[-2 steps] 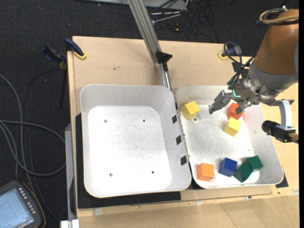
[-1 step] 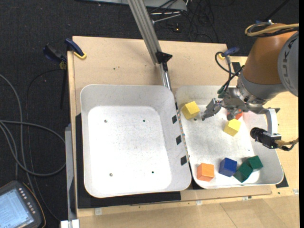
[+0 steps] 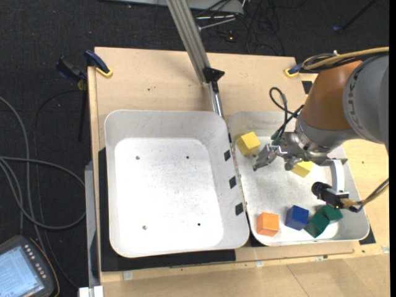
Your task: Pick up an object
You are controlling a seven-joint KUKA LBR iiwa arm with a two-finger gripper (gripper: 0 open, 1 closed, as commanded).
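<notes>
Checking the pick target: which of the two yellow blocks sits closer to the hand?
The smaller yellow block, just beneath the hand; the bigger yellow one lies farther left.

Five blocks [image 3: 249, 143] lie in the right bin [image 3: 260, 231].

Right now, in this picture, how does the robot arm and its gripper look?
The arm is thick, rounded and grey, with a broad orange band above the wrist. Thin black cables loop beside it, and yellow cable runs along its top. The gripper is small, metallic grey and dark.
</notes>
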